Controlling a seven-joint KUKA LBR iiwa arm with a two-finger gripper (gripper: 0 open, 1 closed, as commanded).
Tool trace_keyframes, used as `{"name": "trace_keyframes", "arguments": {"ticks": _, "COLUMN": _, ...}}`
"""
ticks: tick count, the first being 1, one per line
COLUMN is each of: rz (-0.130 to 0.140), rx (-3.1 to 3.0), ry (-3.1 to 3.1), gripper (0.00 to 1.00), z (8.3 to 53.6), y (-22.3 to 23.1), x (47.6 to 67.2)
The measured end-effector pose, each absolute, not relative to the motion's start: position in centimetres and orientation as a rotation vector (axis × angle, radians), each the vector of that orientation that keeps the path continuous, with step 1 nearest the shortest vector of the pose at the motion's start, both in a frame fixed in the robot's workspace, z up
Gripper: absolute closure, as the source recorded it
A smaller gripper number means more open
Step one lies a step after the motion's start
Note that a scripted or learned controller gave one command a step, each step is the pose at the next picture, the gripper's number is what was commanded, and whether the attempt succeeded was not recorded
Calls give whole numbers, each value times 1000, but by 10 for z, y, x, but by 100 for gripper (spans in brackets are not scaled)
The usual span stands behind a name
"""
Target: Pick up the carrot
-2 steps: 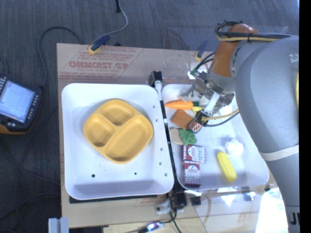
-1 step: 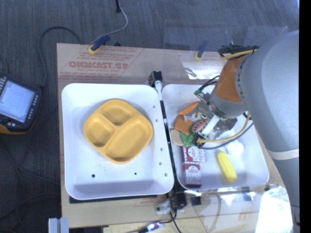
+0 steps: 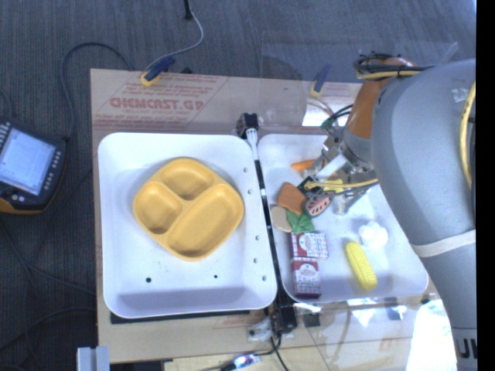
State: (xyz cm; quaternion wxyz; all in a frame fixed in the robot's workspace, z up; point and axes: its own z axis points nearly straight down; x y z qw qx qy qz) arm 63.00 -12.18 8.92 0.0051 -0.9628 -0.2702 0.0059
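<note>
Camera view, from above at a slant. Two shallow white bins side by side on a brown board-topped table (image 3: 116, 91) with red print. Left bin (image 3: 124, 284): smooth plastic, rounded corners, carrying a yellow divided plate (image 3: 188, 207) with three hollows, matte, softly squared in outline.

Right bin (image 3: 402, 280): same white plastic, crowded. Carrot (image 3: 303, 164) near the far side of this bin, a small orange taper lying flat, partly covered at its right end by the end effector. Just toward the camera from it, a tan flat piece (image 3: 290, 197), a green leafy bit (image 3: 300, 222) and a reddish speckled item (image 3: 319, 204), close-packed and hard to separate. Red and white printed carton (image 3: 308, 263) lying lengthwise at the near left. Yellow corn cob (image 3: 360, 264), knobbly, at the near right; a small white lump (image 3: 373, 234) just beyond it.

End effector (image 3: 334, 178) low over the middle of the right bin, metal parts and yellow cabling tangled together; cannot tell whether spread or pressed together, and nothing clearly seen between them. Grey arm (image 3: 429, 153), smooth and bulky, cut off at the right edge and hiding the bin's right wall; orange band (image 3: 365, 110) showing above the wrist.

Off the table at left, a handheld screen unit (image 3: 27, 165) on dark carpet, cut by the frame edge. Blue clips (image 3: 157, 69) at the far board edge.
</note>
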Motion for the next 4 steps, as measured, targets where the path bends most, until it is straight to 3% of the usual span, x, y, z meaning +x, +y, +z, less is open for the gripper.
{"name": "trace_keyframes", "arguments": {"ticks": 1, "rz": 17, "rx": -3021, "ry": -849, "gripper": 100, "z": 99, "y": -123, "x": 630}}
{"name": "trace_keyframes", "arguments": {"ticks": 2, "rz": 3, "rx": -3106, "ry": -474, "gripper": 100, "z": 185, "y": -89, "x": 638}}
{"name": "trace_keyframes", "arguments": {"ticks": 3, "rz": 10, "rx": -3106, "ry": -470, "gripper": 0, "z": 183, "y": -90, "x": 637}}
{"name": "trace_keyframes", "arguments": {"ticks": 4, "rz": 5, "rx": -3033, "ry": -810, "gripper": 0, "z": 93, "y": -137, "x": 622}}
